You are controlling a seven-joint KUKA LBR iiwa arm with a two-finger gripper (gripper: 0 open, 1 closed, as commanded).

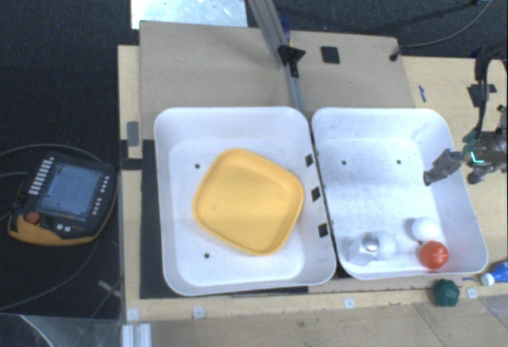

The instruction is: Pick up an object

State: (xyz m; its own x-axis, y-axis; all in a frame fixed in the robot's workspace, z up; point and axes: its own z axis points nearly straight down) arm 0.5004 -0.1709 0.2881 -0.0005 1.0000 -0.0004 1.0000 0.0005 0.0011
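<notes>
While the jaws (438, 168) hover at the right bin's (381, 131) edge, their opening impossible to tell, the red ball (433, 255) lies below them beside a white ball (424, 229), so I'd descend squarely over it.

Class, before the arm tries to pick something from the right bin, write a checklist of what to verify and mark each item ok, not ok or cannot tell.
1. Objects lie in the right bin: ok. An orange ball, a white ball and a silvery object sit near its front edge.
2. Gripper over the right bin: ok, at its right wall.
3. Gripper above a target: not ok, the balls lie nearer the front.
4. Fingers open: cannot tell.
5. Target apart from neighbours: not ok, the two balls lie close together.
6. Yellow plate out of the way: ok, in the left bin.
</notes>
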